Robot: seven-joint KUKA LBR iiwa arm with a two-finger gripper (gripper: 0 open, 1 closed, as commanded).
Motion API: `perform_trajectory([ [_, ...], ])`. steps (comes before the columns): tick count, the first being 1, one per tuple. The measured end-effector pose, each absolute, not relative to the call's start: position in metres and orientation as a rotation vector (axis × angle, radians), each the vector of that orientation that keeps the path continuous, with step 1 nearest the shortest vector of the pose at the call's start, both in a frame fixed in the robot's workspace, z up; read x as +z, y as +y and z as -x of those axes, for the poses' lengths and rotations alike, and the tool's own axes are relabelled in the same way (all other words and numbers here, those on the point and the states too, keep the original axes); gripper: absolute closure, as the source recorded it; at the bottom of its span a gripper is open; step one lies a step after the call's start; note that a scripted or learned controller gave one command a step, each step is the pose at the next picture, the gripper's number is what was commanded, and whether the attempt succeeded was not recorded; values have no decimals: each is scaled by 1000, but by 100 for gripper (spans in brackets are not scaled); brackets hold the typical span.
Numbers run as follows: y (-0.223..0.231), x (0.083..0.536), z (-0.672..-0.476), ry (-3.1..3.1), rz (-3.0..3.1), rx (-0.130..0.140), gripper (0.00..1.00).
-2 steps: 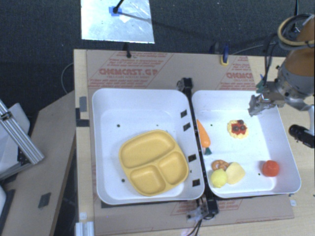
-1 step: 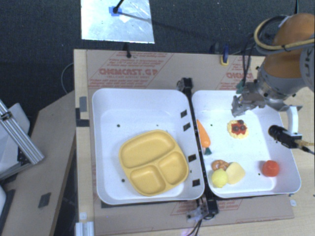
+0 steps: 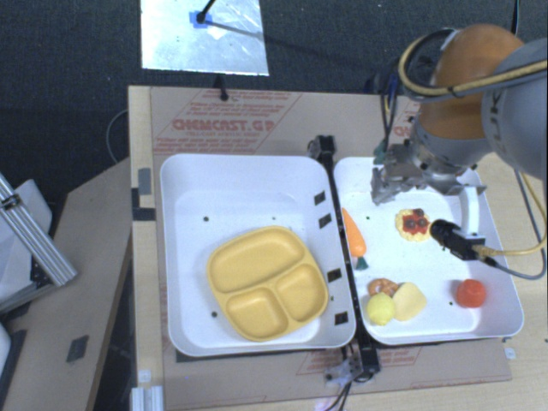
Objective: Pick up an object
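My gripper (image 3: 396, 187) hangs over the back of the right bin (image 3: 505, 315), near its left wall. From above the fingers are a grey blur, and I cannot tell how far apart they stand or whether anything sits between them.

The carrot (image 3: 354, 234) is the nearest thing: orange, slim, tapering, with a small green tuft at its near end. It lies along the bin's left wall, long axis running front to back, thin tip toward the back.

Just right of it lies a pizza (image 3: 413, 223), a flat yellow disc with red on top. Nearer the front sit a lemon (image 3: 380, 310), a pale wedge (image 3: 410, 300) touching it, and a tomato (image 3: 470, 293) well apart.

The left bin (image 3: 184, 229) holds a yellow tray (image 3: 267, 282).
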State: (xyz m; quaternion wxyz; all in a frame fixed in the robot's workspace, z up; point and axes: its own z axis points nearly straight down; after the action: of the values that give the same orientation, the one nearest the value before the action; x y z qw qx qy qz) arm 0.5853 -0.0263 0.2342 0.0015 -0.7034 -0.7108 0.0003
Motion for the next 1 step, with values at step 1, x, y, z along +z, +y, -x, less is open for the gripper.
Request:
perform_trajectory([
  [1, 22, 233, -609, -2233, 2209, -2, 100],
])
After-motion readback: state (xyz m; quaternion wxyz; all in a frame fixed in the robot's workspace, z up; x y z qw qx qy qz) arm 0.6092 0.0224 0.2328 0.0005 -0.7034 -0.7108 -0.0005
